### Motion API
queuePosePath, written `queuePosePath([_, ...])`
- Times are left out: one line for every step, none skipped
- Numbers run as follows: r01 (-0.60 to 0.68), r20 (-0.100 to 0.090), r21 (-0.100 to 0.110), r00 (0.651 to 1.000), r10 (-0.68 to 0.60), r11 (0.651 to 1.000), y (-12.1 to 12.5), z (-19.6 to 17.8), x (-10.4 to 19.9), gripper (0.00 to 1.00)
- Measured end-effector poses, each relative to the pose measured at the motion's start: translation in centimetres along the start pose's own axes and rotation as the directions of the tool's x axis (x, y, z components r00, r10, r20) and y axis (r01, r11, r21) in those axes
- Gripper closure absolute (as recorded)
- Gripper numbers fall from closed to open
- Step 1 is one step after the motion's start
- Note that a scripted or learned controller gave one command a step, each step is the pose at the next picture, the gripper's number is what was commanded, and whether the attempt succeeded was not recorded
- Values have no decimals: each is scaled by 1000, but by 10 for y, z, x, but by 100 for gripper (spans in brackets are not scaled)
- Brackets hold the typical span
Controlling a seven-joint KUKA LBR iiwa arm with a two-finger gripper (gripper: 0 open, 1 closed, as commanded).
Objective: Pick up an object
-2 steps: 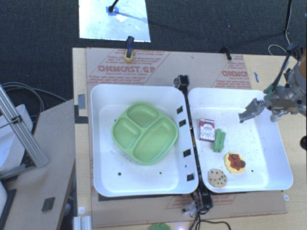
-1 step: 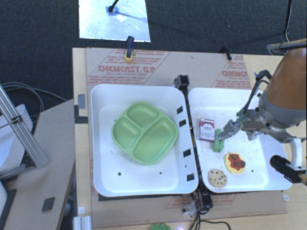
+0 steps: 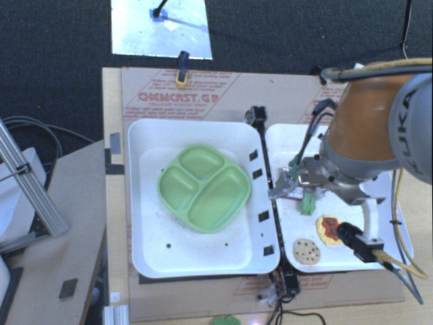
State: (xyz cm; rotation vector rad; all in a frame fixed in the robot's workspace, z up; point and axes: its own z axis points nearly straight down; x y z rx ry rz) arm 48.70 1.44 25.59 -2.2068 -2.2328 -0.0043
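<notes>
The hand [image 3: 289, 185] sits low over the left part of the right bin [image 3: 284, 137], close to the divider between the two bins. The arm [image 3: 379, 124] comes in from the right, its orange band and grey casing bulking above the wrist and covering much of that bin. Whether the hand is clenched or released cannot be told, as its tips blur into metal and a small pinkish thing beneath. Just right of the hand lies a green toy piece [image 3: 308, 202], partly tucked under the wrist. Nearer the front edge lie a red-and-yellow toy food [image 3: 328, 229] and a round cookie [image 3: 306, 251]. A black fitting with yellow cable crosses the bin's front right corner. In the left bin [image 3: 145, 249] a green divided plate [image 3: 204, 188] lies flat, on the cardboard-covered worktop [image 3: 203, 97].
</notes>
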Motion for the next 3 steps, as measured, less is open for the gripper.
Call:
queuePosePath([-12,4,6,1000,12,1000,-2,70,-13,0])
queuePosePath([-11,3,0,1000,11,1000,-1,66,-12,0])
queuePosePath([-11,6,-22,1000,11,1000,1,-99,-57,0])
